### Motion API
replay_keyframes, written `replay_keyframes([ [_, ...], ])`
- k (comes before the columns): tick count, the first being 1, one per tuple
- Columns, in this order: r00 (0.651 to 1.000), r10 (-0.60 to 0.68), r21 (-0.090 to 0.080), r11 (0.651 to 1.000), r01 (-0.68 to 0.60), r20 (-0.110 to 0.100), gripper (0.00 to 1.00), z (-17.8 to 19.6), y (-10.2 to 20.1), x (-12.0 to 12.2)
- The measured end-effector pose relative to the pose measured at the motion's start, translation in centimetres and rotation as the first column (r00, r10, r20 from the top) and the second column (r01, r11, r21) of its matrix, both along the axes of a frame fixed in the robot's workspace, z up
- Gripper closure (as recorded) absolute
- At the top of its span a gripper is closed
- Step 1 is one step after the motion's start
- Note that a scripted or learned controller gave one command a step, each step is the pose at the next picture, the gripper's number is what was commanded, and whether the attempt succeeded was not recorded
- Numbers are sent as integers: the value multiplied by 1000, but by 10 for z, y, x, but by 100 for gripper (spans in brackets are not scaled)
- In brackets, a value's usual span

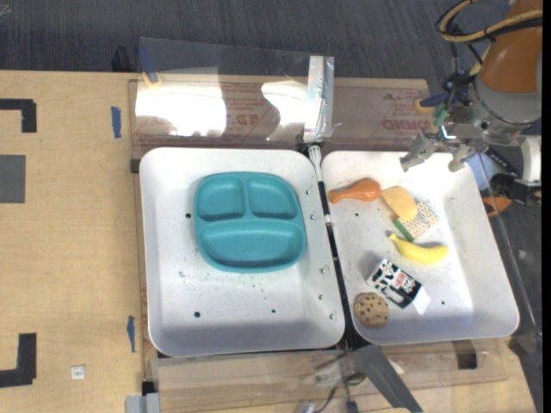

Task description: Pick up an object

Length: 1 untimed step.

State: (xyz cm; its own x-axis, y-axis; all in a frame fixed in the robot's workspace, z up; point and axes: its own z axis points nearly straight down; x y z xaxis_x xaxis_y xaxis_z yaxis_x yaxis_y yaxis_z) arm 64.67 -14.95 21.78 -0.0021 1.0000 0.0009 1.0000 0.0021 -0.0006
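Observation:
The right bin (482, 308) holds an orange drumstick (355, 192), a tan bun-like piece (399, 200), a patterned packet (418, 221), a yellow banana (420, 250), a black-and-white carton (395, 282) and a brown cookie (372, 309). My gripper (436, 155) hangs over the bin's far right corner, above and to the right of the bun. Its two grey fingers are spread apart with nothing between them.
The left bin (164, 231) carries a teal divided plate (250, 220). A clear plastic sheet and a cardboard strip (379, 110) stand behind both bins. The grey arm with its orange band (512, 63) and cables occupies the upper right.

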Motion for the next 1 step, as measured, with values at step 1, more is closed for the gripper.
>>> replay_keyframes([
  [1,998,62,-5,998,-62,17,0,-116,21,-57],
])
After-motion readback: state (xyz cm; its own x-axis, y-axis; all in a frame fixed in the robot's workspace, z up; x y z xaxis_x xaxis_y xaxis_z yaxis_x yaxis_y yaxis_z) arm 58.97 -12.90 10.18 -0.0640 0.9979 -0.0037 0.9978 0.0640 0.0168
